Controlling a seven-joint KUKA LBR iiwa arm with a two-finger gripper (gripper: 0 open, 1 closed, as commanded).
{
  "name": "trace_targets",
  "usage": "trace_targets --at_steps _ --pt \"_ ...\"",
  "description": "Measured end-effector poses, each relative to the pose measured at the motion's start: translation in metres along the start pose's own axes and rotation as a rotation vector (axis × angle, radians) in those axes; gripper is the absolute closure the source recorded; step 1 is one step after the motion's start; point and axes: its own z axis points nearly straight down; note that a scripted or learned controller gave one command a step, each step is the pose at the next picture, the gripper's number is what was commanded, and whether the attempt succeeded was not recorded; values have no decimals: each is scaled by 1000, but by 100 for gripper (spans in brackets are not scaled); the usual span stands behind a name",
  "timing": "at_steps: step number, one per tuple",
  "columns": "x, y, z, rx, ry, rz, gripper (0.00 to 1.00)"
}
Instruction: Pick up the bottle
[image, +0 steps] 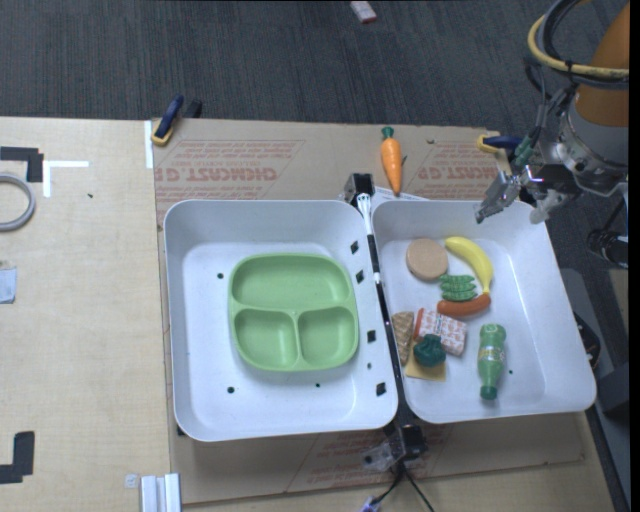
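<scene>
Bottle: green bottle, small, pale label band at its middle; lies lengthwise in the right bin, near that bin's front right part, just right of the toy food pile, apart from the banana.
Gripper: gripper hangs over the right bin's far rim, well apart from the bottle; fingers seem spread, nothing between them.

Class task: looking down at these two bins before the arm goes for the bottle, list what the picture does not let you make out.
- Gripper, camera view: small and cluttered, finger state unreadable.
- Arm: cut off by the top and right edges.
- Bottle: label too small to read.
- Snack packets: partly covered by a green toy.
- Cardboard sheet: print mirrored, partly under the bins.
</scene>
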Motion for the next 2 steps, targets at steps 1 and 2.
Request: trace_targets --at_steps 1,2 --pt "0 1 -10 -1 -1 -2 100" --pt "-76 -41 -23 -1 -1 -18 100"
